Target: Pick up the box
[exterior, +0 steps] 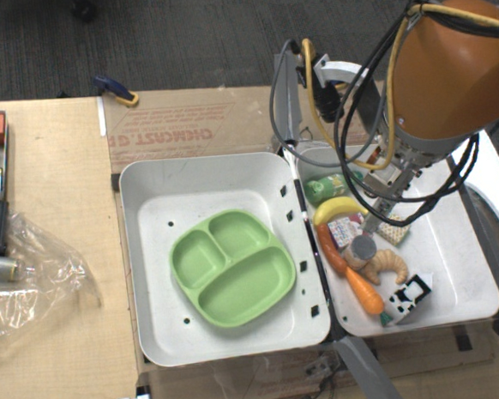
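- Mostly, the clutter sits in the right bin, crowded round an orange carrot: a croissant touches the carrot's upper side, a grey disc lies just above it, and a red-and-white packet, a banana and a green item lie farther up from the carrot.
- A tan cracker lies above the croissant, well apart from the carrot.
- The gripper hangs above the carrot, over the packet and the cracker, wrapped in black cables; whether it is spread or pinched together cannot be told, and nothing is seen held in it.
- The box, black and white, lies at the carrot's lower tip, just beside it and below the croissant, close to the bin's near wall.
- Its long axis slants, one end by the carrot's tip and the other raised toward the bin's far side.
- The left bin, across the divide from the carrot, holds one green divided plate.
- Beyond that bin, far from the carrot, a crumpled clear bag lies on the surface.
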Controlling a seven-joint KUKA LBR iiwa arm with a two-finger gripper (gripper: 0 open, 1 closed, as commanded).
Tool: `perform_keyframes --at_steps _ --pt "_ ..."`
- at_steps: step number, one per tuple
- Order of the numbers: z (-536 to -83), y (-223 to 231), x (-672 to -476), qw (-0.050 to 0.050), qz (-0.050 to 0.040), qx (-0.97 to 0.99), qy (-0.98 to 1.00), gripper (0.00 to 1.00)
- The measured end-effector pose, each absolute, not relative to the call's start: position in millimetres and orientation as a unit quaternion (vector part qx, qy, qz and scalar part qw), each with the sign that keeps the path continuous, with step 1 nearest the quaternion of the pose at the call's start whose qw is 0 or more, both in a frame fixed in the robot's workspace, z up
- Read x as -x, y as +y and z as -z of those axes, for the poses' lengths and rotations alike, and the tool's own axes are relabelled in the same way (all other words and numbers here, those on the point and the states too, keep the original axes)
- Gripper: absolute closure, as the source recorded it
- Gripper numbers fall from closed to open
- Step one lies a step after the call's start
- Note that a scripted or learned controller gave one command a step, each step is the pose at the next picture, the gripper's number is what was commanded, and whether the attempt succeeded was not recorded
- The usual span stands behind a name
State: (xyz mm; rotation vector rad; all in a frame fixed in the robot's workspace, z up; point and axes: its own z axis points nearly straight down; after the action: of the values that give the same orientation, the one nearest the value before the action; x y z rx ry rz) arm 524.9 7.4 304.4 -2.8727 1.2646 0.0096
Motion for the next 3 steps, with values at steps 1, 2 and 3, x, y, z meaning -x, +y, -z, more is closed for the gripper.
perform_keyframes --at_steps 1,2,3 --pt "-217.7 52.3 -531.3 0.001 -0.0025 0.873 0.488 1.0" --pt "-258.9 54.3 -505.0 0.002 -0.0017 0.95 0.311 1.0" --pt "-246.4 112.4 -510.1 0.001 -0.0027 0.935 0.356 1.0"
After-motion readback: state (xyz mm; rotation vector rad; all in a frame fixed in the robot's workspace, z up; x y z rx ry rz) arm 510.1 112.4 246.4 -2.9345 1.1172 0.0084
